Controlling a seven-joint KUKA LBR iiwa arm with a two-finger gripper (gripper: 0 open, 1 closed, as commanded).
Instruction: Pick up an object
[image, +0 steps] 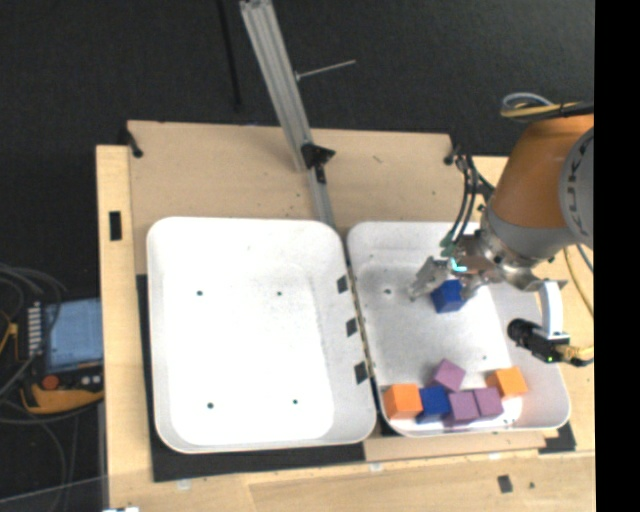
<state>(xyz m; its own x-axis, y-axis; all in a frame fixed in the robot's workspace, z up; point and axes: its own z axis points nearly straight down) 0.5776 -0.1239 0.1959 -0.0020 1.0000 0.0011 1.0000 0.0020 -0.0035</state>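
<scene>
Camera view first, since it's the one angle we get: gripper (447, 283) sits over the upper-middle of the right bin (385, 250), hanging off the grey arm with the orange band (535, 180), and a blue cube (448, 296) is right at its tips, seemingly between the fingers. From this slant I honestly can't tell whether the pincer is clenched on the cube or just parked around it, so I'm not calling it a grasp. The cube looks a bit tilted rather than flat on the bin floor, which might mean it's already pinched or lifted on one side, but that's a guess. Well below the gripper, along the bin's near edge, is the leftover pile: an orange cube (403, 399), another blue one (435, 401), a few purple cubes (463, 404) bunched together, and a second orange block (509, 381) off to the arm's side. The left bin (160, 300) sits far off on the side away from the arm. If I were tuning this step, I'd want the fingers square on two opposite faces of the blue cube, not corner to corner, squeeze fully before any lift, then raise straight up and slow. A tilted cube tends to pop out if it's pinched on an edge.
</scene>
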